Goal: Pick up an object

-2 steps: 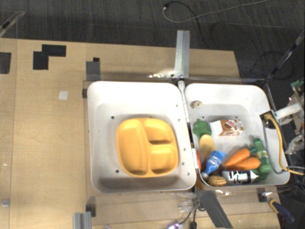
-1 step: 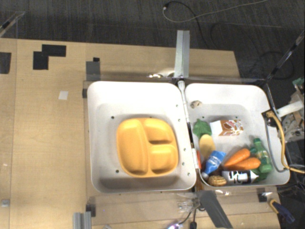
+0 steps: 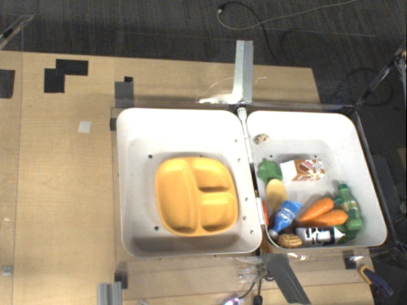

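While a yellow divided tray (image 3: 194,195) is seated in the left bin (image 3: 133,170), the pickable clutter is piled in the right bin (image 3: 331,132): green pepper (image 3: 269,170), blue bottle (image 3: 285,215), carrots (image 3: 323,213).

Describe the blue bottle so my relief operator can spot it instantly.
Look in the right bin, at the pile along its near edge. The blue bottle lies tilted just left of the two carrots, below the yellow fruit. It is the pile's one blue item.
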### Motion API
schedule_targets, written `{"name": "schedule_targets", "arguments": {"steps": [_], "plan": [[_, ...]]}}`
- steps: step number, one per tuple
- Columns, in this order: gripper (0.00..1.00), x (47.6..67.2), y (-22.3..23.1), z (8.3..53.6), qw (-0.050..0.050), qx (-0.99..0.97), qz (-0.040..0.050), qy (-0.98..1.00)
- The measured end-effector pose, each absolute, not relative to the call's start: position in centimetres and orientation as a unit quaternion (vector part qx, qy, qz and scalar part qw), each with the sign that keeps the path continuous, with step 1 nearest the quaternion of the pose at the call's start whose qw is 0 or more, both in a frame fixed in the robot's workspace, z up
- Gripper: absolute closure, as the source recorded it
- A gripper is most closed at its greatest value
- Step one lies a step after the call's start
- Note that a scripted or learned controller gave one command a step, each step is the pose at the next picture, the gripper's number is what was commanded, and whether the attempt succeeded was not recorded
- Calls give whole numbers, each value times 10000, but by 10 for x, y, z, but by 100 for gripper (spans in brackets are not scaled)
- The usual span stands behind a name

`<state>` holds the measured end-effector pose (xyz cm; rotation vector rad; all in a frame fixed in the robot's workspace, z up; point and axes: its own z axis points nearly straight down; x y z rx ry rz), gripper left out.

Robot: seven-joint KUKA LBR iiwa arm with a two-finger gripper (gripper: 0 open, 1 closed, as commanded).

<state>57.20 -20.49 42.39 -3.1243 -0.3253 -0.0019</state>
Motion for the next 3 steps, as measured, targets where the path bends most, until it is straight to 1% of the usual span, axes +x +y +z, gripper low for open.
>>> {"name": "schedule_targets", "arguments": {"steps": [3], "plan": [[100, 575, -200, 453, 9, -9929, 11, -1188]]}}
